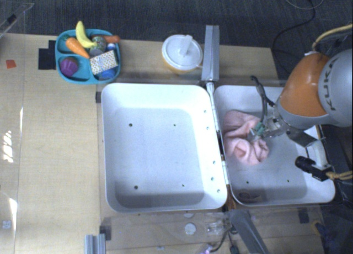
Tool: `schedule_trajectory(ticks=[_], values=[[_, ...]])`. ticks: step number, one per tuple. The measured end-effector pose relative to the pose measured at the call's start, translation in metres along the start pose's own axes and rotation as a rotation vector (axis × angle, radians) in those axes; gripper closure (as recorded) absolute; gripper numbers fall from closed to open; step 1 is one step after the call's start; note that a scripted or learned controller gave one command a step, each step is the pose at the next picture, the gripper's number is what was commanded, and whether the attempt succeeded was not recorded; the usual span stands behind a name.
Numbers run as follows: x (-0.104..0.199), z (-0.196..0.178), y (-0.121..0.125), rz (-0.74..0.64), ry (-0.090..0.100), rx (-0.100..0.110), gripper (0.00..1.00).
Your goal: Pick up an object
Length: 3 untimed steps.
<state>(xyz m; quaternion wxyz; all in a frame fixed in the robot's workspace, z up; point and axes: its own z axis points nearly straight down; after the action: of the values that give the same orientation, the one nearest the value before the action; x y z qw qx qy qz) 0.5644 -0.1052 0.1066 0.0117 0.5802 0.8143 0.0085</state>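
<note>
Grey KUKA arm w/ orange band (309, 90) reaches in from the right, wrist down over the right shallow white plastic bin (287, 189). Two-finger gripper (259, 132) sits right on top of the crumpled pink soft cloth (242, 142), which lies in the left-centre of that bin, near the divider wall. Fingers: can't tell how far apart they are, tips are lost in the folds of fabric and the teal-ish bit at the tip is too small to read. Cloth looks flat on the bin floor, not lifted, so no confirmed hold. My read: this is the descend/grasp step, and the tool is aimed at the bunched middle bc that's where a pinch gets the most material. Risk: soft cloth can slip out or only a thin fold gets caught. Left shallow white plastic bin (160, 197) sits alongside, prob the drop side. Off-task stuff at the far edge of the bench: blue compartment tray w/ toy food (62, 79) far left, round white-lidded yellow container (182, 53) nr the centre post.
</note>
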Motion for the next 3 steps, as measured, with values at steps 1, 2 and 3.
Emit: schedule_trajectory(ticks=[1,2,3], values=[[0.000,0.000,0.000,0.000,-0.001,0.000,0.00],[-0.003,0.014,0.022,-0.004,0.002,0.011,0.00],[-0.021,0.016,0.091,-0.096,0.001,0.010,0.00]])
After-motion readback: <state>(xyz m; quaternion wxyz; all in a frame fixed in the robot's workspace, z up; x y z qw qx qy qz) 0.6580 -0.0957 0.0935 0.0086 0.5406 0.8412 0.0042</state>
